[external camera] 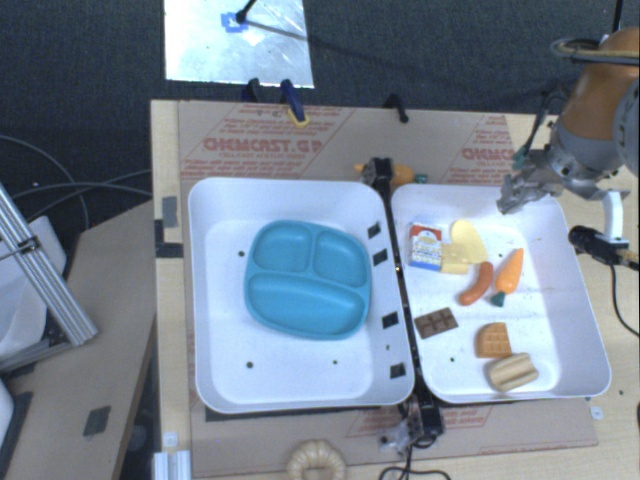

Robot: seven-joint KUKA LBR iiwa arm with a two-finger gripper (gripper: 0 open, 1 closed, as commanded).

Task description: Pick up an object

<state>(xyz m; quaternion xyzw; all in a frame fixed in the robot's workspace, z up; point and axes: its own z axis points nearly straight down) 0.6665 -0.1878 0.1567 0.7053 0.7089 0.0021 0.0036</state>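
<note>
The right bin holds several toy foods: a white and red carton, a yellow cheese wedge, a sausage, an orange carrot, a chocolate bar, a waffle and a bread roll. My gripper hangs over the far right rim of that bin, above and right of the cheese, with nothing visible between its fingers.
The left bin holds a blue divided plate. Black clips line the divider between the bins. A small yellow object lies behind the bins. A ring-shaped toy lies in front of the bench board.
</note>
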